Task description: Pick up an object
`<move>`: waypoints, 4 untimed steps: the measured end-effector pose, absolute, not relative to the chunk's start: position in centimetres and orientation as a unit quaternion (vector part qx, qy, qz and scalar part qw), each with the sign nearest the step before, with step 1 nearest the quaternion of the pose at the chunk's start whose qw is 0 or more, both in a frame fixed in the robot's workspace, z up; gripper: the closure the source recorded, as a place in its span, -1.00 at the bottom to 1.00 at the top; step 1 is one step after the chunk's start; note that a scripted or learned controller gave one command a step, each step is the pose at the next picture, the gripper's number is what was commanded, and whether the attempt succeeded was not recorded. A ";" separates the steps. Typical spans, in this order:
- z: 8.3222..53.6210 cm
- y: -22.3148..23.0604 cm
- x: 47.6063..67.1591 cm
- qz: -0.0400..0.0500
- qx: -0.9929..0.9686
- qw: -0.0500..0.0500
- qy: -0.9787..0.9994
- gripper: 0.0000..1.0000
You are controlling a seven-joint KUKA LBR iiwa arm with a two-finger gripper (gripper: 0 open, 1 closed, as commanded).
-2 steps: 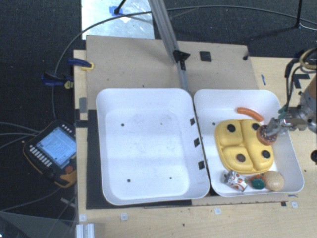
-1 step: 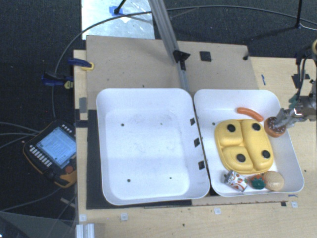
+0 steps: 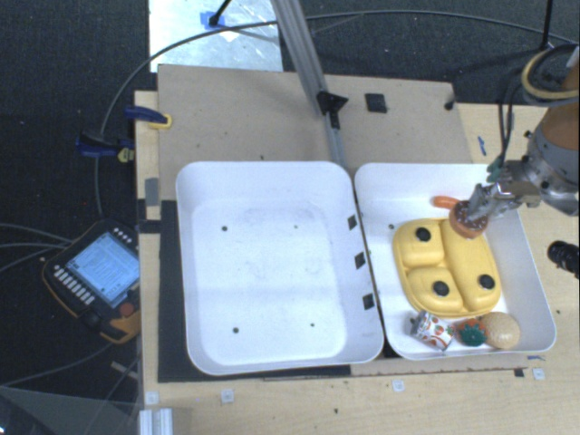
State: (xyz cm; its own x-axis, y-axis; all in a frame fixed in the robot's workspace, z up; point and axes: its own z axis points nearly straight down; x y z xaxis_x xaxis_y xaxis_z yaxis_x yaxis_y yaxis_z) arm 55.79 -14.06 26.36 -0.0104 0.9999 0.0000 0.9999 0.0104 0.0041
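Observation:
My gripper (image 3: 472, 214) hangs low over the upper part of the right bin (image 3: 381, 243), at the far top edge of a large yellow moulded piece (image 3: 446, 265) with black dots. A small brownish round thing (image 3: 465, 226) shows right under the gripper tip; whether it is held I cannot tell. An orange stick-like object (image 3: 443, 202) lies just left of the gripper. Along the bin's front edge lie a small printed carton (image 3: 432, 331), a teal ball (image 3: 471, 335) and a beige ball (image 3: 499, 329).
The left bin (image 3: 265, 261) stands beside the right one, its wall touching it in the middle. A slanted metal pole (image 3: 304, 48) rises from behind the bins. A teach pendant (image 3: 97, 275) and cables lie off the bench at left.

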 end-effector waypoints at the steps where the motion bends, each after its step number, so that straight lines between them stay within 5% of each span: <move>1: 26.4 -9.9 57.6 0.002 0.704 0.001 0.710 1.00; 3: 23.4 0.0 60.4 0.001 0.704 0.000 0.711 1.00; 4: 24.0 5.0 63.3 0.002 0.704 0.001 0.711 1.00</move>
